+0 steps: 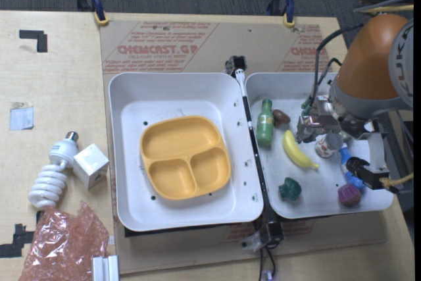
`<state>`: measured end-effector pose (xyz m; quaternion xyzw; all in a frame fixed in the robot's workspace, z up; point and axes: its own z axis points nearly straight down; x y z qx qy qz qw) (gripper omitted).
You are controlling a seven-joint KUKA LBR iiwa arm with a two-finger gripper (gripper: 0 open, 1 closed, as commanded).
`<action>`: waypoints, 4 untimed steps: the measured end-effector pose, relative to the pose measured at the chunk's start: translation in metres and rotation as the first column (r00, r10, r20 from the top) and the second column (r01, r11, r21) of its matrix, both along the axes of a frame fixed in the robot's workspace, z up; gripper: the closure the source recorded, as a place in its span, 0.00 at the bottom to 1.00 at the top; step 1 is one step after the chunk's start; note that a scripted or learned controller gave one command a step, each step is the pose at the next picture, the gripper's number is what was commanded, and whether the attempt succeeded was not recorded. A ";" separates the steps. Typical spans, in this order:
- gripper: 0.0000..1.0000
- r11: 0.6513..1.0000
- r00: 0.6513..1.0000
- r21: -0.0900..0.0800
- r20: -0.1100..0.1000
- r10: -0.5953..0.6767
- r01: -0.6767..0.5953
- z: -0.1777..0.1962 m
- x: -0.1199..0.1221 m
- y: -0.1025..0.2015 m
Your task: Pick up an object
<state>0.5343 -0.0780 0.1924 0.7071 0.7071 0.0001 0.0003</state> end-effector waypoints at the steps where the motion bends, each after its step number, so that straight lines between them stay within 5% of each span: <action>1: 0.00 1.000 1.000 0.001 -0.001 -0.001 0.001 -0.100 -0.030 -0.030; 2: 0.00 1.000 1.000 0.001 -0.003 -0.002 0.002 -0.100 -0.058 -0.016; 4: 0.00 1.000 1.000 0.001 0.000 -0.001 0.001 -0.100 -0.057 -0.018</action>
